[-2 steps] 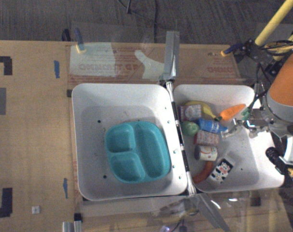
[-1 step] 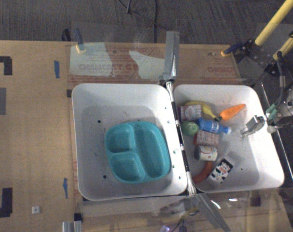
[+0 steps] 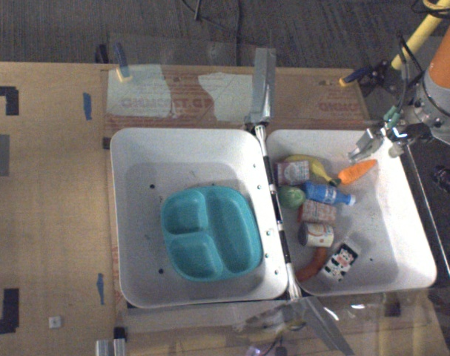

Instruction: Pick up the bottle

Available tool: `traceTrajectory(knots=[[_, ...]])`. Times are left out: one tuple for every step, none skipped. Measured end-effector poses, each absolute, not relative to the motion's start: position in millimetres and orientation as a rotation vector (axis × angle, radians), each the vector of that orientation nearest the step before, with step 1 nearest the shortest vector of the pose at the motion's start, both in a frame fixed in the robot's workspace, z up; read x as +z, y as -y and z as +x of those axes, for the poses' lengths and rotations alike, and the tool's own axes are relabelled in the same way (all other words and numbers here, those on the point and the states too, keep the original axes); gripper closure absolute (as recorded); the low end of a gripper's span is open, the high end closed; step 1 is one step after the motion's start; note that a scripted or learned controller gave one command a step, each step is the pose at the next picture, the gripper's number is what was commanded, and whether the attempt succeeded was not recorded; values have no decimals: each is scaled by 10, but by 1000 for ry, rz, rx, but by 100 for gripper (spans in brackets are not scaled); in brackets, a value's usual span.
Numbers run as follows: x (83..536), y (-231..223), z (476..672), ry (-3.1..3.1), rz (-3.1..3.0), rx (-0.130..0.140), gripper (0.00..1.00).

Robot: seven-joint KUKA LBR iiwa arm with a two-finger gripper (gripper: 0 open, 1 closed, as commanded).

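The blue bottle (image 3: pixel 328 194) lies on its side in the right bin (image 3: pixel 402 228), its cap pointing right. It rests among other items near the bin's left half. My gripper (image 3: pixel 376 148) hovers over the bin's upper right corner, above and to the right of the bottle and just past the orange carrot (image 3: pixel 356 171). Its two fingers stand apart with nothing between them.
Around the bottle lie a banana (image 3: pixel 314 166), a pink can (image 3: pixel 293 172), a green fruit (image 3: pixel 290 196), a small box (image 3: pixel 317 212), a can (image 3: pixel 316 234), a sausage (image 3: pixel 310 265) and a cow-patterned carton (image 3: pixel 339 262). The left bin (image 3: pixel 136 162) holds a teal divided plate (image 3: pixel 210 232).
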State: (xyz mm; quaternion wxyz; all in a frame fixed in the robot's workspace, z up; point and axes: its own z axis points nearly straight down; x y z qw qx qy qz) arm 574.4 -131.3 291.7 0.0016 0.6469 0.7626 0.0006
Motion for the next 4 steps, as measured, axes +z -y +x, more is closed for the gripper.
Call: traceTrajectory(knots=[[1240,1317,6057,-2298,2129,10,0],[1298,1603,6013,-2283,2153,2,0],[1826,1436,6431,-2474,1928,2,0],[1046,1225,6063,-2503,1863,15,0]])
